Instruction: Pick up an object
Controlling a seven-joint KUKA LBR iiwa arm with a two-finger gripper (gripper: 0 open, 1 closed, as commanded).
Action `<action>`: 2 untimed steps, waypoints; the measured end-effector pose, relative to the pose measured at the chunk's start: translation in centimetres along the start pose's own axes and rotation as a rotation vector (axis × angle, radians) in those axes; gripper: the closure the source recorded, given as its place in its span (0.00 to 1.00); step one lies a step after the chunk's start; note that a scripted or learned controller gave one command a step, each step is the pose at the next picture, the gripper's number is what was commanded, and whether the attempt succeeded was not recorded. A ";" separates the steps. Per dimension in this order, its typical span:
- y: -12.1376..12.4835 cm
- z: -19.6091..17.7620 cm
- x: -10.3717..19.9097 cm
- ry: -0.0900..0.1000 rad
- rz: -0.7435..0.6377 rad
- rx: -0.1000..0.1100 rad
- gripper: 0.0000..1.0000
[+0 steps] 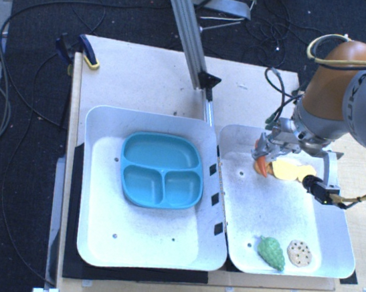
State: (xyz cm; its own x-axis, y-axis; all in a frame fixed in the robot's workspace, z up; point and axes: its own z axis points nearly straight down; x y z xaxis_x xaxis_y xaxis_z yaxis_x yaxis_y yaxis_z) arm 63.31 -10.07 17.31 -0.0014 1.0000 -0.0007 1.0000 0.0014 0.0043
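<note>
In the right bin (333,230), a small orange object (261,165) lies beside a pale yellow object (290,170) near the far side. My gripper (266,153) hangs directly over the orange object and hides part of it; I cannot see whether it touches it. A green leafy object (271,252) and a round speckled cookie (299,253) lie near the bin's front edge, well apart from the gripper.
The left bin (92,217) holds a blue divided plate (162,171). A slanted metal pole (189,28) crosses the back of the bench above the gap between the bins. Cables (325,189) trail from the wrist over the right bin.
</note>
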 end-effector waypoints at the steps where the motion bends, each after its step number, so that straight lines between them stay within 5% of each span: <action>1: 0.1 -5.2 0.0 0.000 -0.001 0.000 1.00; 2: 0.4 -11.5 -0.7 -0.001 -0.001 -0.003 1.00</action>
State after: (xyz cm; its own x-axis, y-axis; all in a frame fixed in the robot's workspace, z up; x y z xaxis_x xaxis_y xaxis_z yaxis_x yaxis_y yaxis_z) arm 63.64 -10.72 28.76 -0.0020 1.0000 -0.0018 1.0000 0.0020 0.0070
